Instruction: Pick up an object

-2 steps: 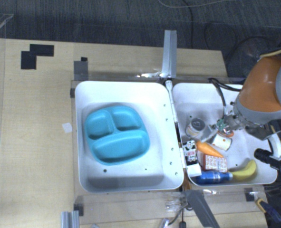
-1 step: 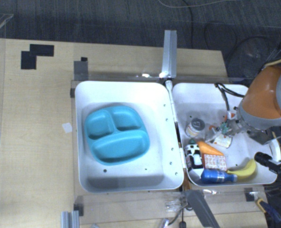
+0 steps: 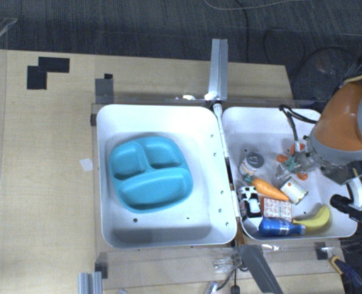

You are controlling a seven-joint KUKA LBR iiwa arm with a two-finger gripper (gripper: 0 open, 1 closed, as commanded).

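Camera view: blue tray (image 3: pixel 150 172) in left bin (image 3: pixel 205 164).

The grey KUKA arm with its orange band (image 3: pixel 345 120) enters from the 3 o'clock side of the view and slants down toward 9 o'clock. The orange band sits uppermost, with the grey wrist section just below it at about 7 o'clock. From the wrist the two-finger gripper (image 3: pixel 294 160) points toward 8 o'clock, low over the right-hand bin (image 3: pixel 260 124). How its jaws stand is too small and cluttered to make out.
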